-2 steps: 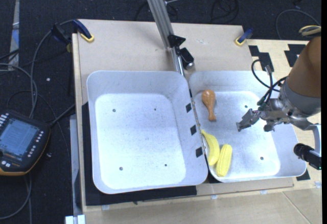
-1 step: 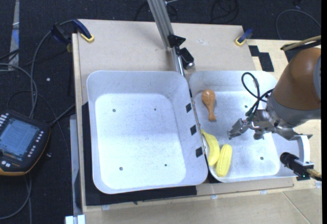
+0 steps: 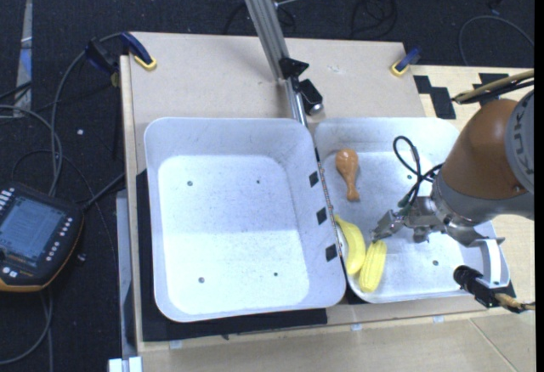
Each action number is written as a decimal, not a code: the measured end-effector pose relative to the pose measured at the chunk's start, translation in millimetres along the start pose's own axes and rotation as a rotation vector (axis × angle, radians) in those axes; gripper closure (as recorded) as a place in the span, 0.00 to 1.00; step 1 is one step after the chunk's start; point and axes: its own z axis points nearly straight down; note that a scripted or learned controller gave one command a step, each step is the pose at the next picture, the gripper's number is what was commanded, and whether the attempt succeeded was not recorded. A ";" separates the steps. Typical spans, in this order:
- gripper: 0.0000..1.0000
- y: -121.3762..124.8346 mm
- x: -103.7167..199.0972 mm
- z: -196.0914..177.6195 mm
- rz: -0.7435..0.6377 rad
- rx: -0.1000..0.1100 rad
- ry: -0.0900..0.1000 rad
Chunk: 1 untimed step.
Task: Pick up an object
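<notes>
Reaching left, your gripper (image 3: pixel 384 228) hangs just right of the corn (image 3: pixel 373 264), which lies lengthwise; finger state unclear.

Bright, even overhead light; soft, grainy focus.

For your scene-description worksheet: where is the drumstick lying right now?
The drumstick lies in the right bin, in its upper left part near the wall shared with the left bin, above the two yellow bananas.
</notes>
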 end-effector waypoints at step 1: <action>1.00 1.2 -0.1 -12.0 0.000 -0.004 -0.001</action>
